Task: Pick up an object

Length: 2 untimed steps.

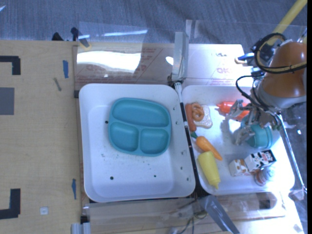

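Observation:
My gripper [237, 125] hangs low over the middle of the right bin [287, 179], open, with bare white bin floor between its fingers. A red toy [224, 106] lies just beyond its upper finger. Right beside its lower finger, on the right, is a teal cup [262, 136]. To the gripper's left are a pretzel on a slice of toast [199, 114], an orange carrot [207, 145] and a yellow corn cob [209, 168]. Two small cartons [238, 167] [262, 158] and a small jar [262, 177] sit near the front right.
The left bin [92, 179] holds a teal divided plate [139, 126]. A raised divider [187, 140] separates the two bins. The arm's orange band [287, 69] and black cables loom over the right bin's back right corner. A cardboard sheet [36, 130] covers the bench on the left.

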Each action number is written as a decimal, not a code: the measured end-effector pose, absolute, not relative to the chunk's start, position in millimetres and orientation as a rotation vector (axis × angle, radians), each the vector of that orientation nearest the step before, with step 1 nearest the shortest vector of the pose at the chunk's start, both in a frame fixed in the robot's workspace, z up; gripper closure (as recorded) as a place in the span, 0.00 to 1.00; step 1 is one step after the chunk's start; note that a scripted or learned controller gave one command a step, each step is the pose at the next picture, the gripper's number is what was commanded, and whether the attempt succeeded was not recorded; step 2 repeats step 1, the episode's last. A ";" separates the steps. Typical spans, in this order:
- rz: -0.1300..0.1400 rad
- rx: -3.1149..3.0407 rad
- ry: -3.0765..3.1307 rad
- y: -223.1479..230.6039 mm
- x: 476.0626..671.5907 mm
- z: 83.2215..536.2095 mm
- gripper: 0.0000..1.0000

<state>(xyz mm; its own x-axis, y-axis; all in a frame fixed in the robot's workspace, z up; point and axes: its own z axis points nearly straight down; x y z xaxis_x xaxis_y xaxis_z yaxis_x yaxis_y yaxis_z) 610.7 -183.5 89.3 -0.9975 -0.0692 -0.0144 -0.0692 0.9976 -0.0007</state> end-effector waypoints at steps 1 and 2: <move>-0.005 -0.108 3.110 -182.7 615.2 103.7 1.00; -0.005 -0.108 3.110 -182.7 615.2 103.7 1.00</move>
